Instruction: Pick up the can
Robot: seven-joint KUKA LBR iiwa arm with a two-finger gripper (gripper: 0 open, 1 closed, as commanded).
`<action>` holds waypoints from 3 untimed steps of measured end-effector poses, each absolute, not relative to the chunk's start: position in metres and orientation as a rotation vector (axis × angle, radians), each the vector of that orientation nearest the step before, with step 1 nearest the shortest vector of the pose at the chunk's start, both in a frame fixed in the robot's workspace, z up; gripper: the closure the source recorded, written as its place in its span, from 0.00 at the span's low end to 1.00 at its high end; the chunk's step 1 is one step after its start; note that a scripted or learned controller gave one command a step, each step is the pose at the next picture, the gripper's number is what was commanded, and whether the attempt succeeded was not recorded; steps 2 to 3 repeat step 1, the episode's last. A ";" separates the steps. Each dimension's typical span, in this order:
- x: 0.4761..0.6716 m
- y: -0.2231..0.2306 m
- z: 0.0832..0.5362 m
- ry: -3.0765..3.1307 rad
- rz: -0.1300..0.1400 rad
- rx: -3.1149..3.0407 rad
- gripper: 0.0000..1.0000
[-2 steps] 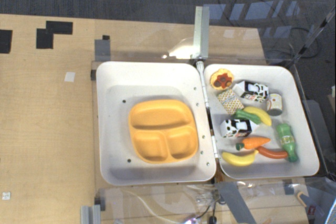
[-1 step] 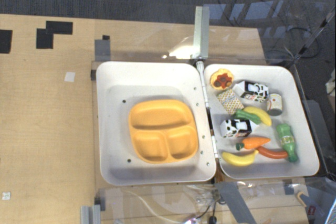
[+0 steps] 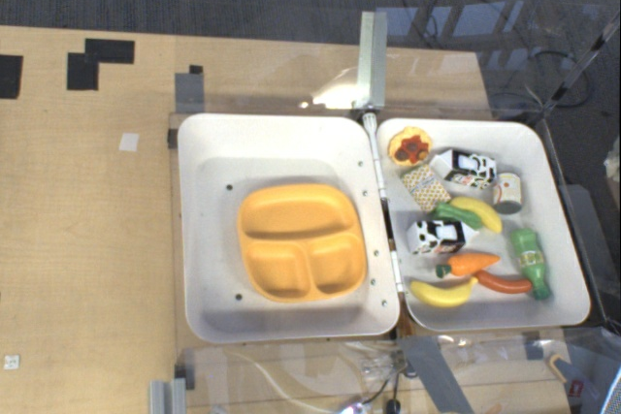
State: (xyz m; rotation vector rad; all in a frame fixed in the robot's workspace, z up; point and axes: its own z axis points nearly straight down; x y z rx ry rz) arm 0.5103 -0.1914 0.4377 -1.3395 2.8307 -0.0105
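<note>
The can (image 3: 506, 192) is lying on its side in the right bin (image 3: 553, 160), near that bin's right wall and roughly midway up it. One round end is facing the camera, so its long axis is probably running across the bin, though the can is small and I am judging this loosely. It is sitting just right of a black-and-white carton (image 3: 469, 169) and just above the tip of a banana (image 3: 473, 214), with a green bottle (image 3: 530, 262) lower down on the same side.

The claw is not appearing anywhere over the bins, so I cannot tell whether it is open or closed, and nothing is being gripped as far as the view is showing. Since the arm is reaching in from the right, the can is lying on the near side for it, which should be making for a short approach; the carton touching or nearly touching the can's left end is the main thing crowding a grasp.

Counting the right bin: one can, two black-and-white cartons, two bananas, one green bottle, one carrot (image 3: 473, 262), one red sausage-like piece (image 3: 505, 283), one small bowl of red fruit (image 3: 410, 146), one patterned cracker (image 3: 424, 185) and one green pod. The left bin (image 3: 209, 208) is holding one yellow divided tray (image 3: 299, 240). Both bins are resting on the desk (image 3: 87, 238).
</note>
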 end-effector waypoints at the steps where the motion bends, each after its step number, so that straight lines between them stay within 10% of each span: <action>1: 0.492 -0.206 0.438 2.755 -0.011 -1.493 1.00; 3: 0.492 -0.206 0.438 2.755 -0.011 -1.493 1.00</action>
